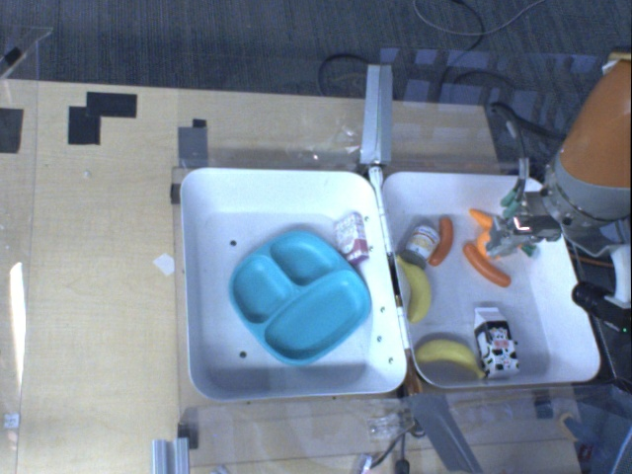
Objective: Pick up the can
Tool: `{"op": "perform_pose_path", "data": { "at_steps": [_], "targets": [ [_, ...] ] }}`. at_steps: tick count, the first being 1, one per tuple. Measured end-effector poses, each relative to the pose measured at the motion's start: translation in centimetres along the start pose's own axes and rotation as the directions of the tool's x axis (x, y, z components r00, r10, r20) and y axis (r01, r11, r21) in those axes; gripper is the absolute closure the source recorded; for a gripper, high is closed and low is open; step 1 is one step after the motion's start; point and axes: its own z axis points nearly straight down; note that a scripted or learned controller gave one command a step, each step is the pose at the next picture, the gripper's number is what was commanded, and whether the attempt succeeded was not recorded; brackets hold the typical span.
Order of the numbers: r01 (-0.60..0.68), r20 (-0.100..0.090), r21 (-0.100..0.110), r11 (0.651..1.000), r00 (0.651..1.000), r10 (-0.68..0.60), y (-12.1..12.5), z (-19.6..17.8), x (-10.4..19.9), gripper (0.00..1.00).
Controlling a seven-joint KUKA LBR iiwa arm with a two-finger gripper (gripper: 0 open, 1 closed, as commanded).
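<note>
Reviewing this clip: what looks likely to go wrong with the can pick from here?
The gripper sits over the sausages at the right bin's far side, not the can, so it may grab the wrong item. The can lies tilted, hemmed in by a banana and another sausage, so fingers may snag neighbours or slip.

No lettering on the can [422, 242] or carton [495, 345] is legible.

Pale wooden bench [89, 265], perhaps dark carpet [197, 28] beyond
</note>
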Motion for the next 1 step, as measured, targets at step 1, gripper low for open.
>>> {"op": "perform_pose_path", "data": {
  "at_steps": [1],
  "targets": [
    [-0.272,0.001,0.002,0.962,0.962,0.272,2.57,-7.33,-2.44,1.0]
  ]
}}
